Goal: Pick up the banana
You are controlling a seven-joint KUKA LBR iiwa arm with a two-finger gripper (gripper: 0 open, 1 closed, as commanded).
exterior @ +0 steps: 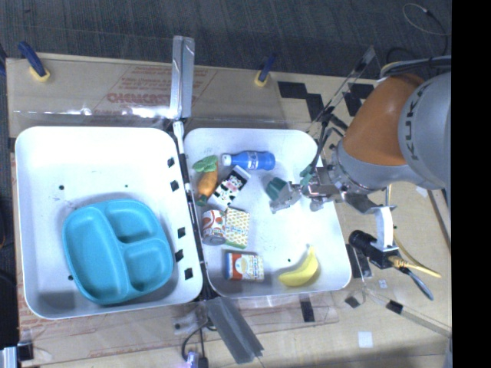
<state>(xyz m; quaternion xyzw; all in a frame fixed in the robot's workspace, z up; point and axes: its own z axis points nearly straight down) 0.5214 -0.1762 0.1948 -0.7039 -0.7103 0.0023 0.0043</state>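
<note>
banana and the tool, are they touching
Apart. The camera view shows the banana near the right bin's front edge, with bare white bin floor between it and the tool higher up.

Dark carpet-like floor (230,10) across the top of the frame, cardboard-covered bench (100,83) below it, blue clamps (32,60) at its upper edge, possibly cables (426,18) at upper right

Two white bins (46,148), one blue tray (119,248), one banana (301,271), perhaps seven other small items.
</note>
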